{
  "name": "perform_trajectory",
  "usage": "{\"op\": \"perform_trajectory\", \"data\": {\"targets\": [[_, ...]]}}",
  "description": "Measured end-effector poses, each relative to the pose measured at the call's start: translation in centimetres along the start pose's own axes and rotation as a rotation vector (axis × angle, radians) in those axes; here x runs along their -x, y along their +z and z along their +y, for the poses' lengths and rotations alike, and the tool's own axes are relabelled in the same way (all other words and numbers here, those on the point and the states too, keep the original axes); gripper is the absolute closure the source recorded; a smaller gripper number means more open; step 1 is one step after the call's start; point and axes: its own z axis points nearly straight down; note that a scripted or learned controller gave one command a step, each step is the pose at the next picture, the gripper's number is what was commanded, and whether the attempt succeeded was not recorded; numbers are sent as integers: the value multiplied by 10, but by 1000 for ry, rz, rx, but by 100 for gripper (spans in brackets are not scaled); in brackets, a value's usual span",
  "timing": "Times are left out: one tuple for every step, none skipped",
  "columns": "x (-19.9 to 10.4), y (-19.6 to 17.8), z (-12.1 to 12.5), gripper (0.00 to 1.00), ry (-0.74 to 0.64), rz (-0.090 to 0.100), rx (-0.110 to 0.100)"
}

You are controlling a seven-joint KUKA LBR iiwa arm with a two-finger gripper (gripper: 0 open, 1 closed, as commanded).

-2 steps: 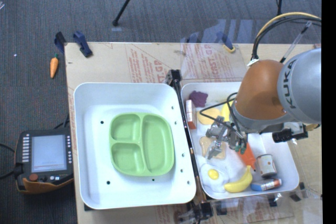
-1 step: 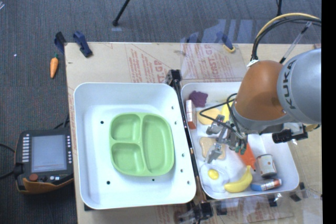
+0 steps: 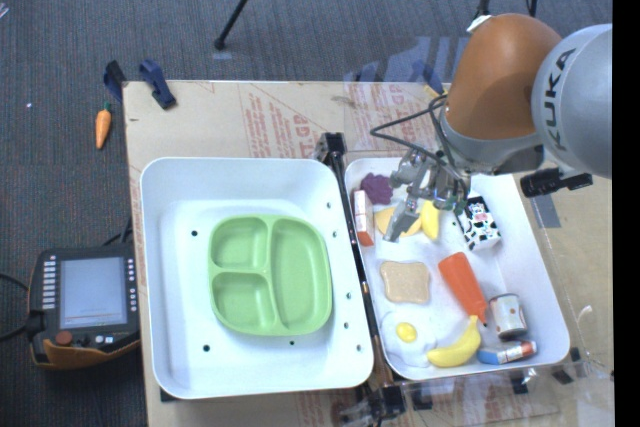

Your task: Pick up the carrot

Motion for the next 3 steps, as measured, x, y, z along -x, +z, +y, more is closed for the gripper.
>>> {"op": "perform_trajectory", "data": {"targets": [[-11,96,-41,0,-137,21,-5],[-78,102,-111,0,-62,10,-5],[-87,2,-34,0,101,7,-2]]}}
